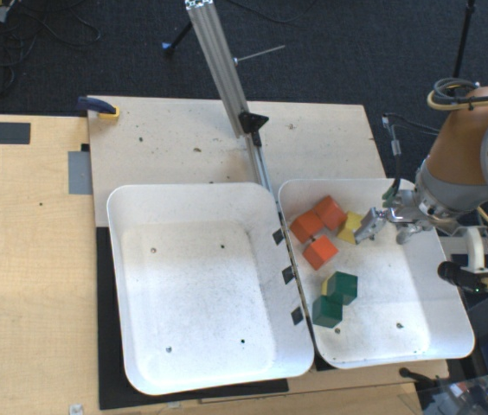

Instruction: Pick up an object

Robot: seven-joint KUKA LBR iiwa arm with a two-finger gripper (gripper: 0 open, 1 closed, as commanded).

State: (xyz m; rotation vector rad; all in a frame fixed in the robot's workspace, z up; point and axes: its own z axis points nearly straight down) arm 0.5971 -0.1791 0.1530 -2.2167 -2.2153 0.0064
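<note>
Gripper (368, 228) low over right bin (417, 335), fingers close-set around yellow block (350, 224), seemingly pinching it. Just left of gripper: three orange blocks (315, 229), nearest touching the yellow one. Below-left, apart from gripper: two green blocks (335, 296). Further left: left bin (140, 232).

Two bins side by side on the bench (183, 145): left bin (140, 206), right bin (434, 335). Blocks (324, 240) lie in the right bin's left half. Gripper (374, 225) just right of them.
</note>
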